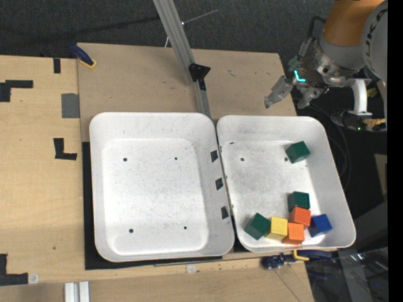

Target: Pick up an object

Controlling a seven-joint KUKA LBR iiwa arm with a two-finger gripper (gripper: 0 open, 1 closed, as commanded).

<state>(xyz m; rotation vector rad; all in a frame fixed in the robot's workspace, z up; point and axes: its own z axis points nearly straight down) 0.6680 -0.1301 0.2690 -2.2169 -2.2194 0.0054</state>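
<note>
The counter (151, 74) bears two white bins side by side. The left bin (101, 168) has a speckled floor. The right bin (252, 137) holds a lone green block (297, 151) near its far right corner. Along its near edge sits a cluster: a green block (257, 226), a yellow block (279, 226), two orange blocks (298, 224), a dark green block (299, 200) and a blue block (320, 224). The hand (286, 92) hangs above the counter beyond the right bin's far edge, holding nothing; whether its fingers stand apart cannot be told.
</note>
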